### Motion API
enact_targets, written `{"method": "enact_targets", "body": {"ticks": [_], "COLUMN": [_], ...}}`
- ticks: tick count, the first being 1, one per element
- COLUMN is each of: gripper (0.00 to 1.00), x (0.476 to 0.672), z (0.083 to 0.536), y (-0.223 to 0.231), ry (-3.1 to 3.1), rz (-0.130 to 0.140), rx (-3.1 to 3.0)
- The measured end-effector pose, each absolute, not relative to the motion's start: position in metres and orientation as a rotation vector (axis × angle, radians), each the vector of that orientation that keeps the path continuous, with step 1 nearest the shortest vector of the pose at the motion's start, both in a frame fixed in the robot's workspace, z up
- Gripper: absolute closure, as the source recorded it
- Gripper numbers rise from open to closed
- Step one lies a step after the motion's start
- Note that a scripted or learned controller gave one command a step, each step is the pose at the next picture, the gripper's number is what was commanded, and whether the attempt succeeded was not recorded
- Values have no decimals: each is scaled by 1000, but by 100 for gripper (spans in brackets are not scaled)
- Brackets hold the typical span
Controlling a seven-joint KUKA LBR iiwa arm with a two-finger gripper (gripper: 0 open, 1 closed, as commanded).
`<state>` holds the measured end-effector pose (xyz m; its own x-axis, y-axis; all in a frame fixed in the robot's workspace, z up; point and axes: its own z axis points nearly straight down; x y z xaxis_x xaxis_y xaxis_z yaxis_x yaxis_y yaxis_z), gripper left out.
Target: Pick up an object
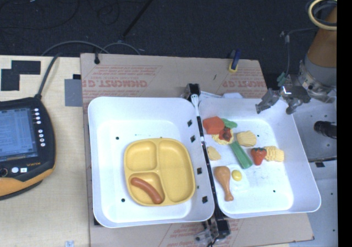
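Fingers (279,102) spread above right bin (300,196)

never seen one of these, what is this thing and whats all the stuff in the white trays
You are looking down at a slant from one fixed camera above a bench. The grey and orange machine at the right is a robot arm; its gripper, a two-finger claw, hangs open over the far right corner of the right bin, holding nothing. Its job is to pick something up.

The right bin holds toy food: a chicken drumstick, a green stick, a strawberry, a red piece and some yellow bits. The left bin holds a yellow divided plate with a sausage in its near compartment. The orange and black device at the left looks like the arm's handheld controller.
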<state>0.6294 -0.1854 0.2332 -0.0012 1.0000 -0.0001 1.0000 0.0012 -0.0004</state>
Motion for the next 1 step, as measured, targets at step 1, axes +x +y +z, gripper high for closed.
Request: {"method": "enact_targets", "body": {"ticks": [1], "gripper": [0], "x": [579], "z": [424], "y": [-148], "ry": [-2234], "rz": [-14], "rx": [-2226]}}
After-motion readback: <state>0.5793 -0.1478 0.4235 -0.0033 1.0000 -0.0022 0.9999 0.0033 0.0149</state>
